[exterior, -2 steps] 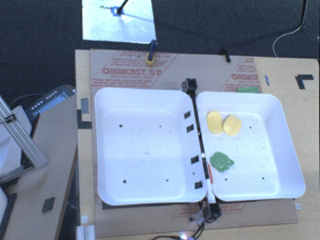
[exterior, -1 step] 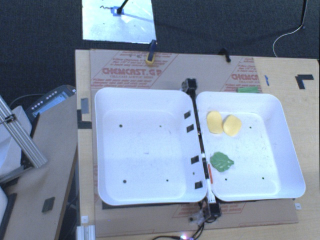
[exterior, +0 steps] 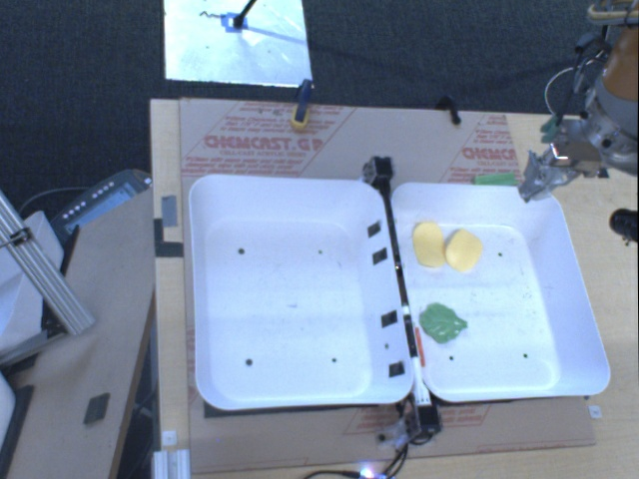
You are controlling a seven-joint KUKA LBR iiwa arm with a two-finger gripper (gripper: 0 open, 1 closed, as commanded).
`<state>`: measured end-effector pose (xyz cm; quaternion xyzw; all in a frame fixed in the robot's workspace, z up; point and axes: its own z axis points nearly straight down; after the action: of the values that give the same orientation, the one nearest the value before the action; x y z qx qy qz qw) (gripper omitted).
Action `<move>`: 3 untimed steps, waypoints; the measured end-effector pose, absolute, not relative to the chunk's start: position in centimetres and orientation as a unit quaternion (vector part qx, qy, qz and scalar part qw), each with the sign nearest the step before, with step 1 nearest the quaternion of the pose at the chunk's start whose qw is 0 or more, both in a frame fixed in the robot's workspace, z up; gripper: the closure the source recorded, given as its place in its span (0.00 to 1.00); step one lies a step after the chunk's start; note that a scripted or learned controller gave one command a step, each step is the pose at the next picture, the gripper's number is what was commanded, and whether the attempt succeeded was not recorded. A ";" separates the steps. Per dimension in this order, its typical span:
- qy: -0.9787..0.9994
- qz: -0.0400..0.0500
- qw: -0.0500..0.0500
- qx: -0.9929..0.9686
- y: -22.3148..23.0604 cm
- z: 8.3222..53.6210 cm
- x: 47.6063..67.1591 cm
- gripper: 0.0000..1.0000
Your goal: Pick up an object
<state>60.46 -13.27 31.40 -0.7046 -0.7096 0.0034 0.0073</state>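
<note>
You're looking at a robotics lab, two white bins clamped on a cardboard-covered desk, aluminium framing rail at left, dark carpet floor, loose cables below.

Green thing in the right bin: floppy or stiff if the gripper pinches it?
The green thing lies flat with a ragged, crumpled outline, so it is probably soft and floppy. It looks thin, so likely light, and fingers may struggle to get under it. With no rounded form, it should not roll; a push would probably slide it across the right bin.

Single fixed camera above bench, slanted down, both bins framed.
</note>
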 end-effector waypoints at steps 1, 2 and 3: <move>-0.709 -0.005 -0.008 -0.705 -13.6 46.3 60.9 1.00; -0.709 -0.004 -0.006 -0.705 -13.4 54.1 63.6 1.00; -0.706 0.000 -0.003 -0.708 -19.8 53.1 66.9 1.00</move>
<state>66.91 -19.76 53.10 -0.7079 -0.7063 0.0001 -0.0026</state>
